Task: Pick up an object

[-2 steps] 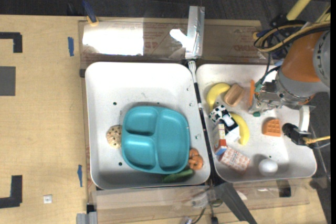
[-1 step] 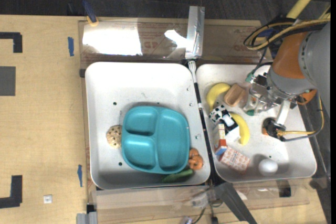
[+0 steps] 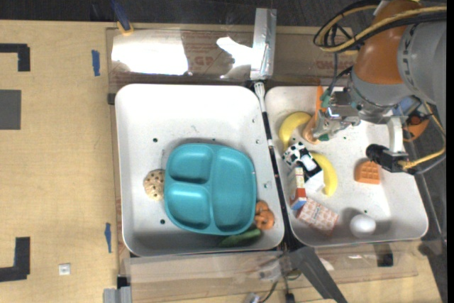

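My gripper (image 3: 320, 125) hangs low over the upper left part of the right bin (image 3: 406, 218), just right of the curved top end of a yellow banana (image 3: 294, 127). The banana's other end (image 3: 328, 178) lies lower in the bin. A black-and-white toy (image 3: 299, 153) rests across the banana's middle. An orange waffle-like piece (image 3: 367, 172) lies to the right of it. A white ball (image 3: 363, 225) and a red-and-white packet (image 3: 317, 215) sit near the front wall. Nothing visibly hangs from the gripper.
The left bin (image 3: 139, 104) bears a teal divided plate (image 3: 211, 186), a speckled cookie (image 3: 153, 183) at its left, and an orange item (image 3: 264, 216) and a green one (image 3: 241, 238) at its front right. Cables loop above the wrist (image 3: 347, 25).
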You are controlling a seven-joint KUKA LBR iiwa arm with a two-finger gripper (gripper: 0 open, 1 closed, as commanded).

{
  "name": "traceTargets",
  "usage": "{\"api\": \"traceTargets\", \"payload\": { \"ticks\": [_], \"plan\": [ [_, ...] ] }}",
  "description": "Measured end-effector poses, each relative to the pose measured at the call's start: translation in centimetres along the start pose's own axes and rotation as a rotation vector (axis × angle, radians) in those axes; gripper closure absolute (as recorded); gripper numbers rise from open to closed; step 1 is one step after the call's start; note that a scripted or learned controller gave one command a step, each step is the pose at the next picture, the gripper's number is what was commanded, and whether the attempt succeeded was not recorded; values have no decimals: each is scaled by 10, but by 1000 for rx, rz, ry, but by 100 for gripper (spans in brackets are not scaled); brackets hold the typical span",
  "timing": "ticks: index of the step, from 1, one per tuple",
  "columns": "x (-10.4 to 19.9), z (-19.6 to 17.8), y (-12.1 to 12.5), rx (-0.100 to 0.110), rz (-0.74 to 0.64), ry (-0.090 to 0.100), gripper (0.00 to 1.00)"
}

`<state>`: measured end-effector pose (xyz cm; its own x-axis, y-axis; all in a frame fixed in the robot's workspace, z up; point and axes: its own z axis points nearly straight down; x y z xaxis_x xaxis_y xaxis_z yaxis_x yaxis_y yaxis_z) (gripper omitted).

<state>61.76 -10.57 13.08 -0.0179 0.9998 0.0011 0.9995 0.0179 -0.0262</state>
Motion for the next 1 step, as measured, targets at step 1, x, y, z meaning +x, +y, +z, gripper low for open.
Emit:
{"api": "traceTargets", "payload": {
  "ticks": [1],
  "plan": [
    [68, -51, 11, -9, 214, 1, 100]
  ]
}}
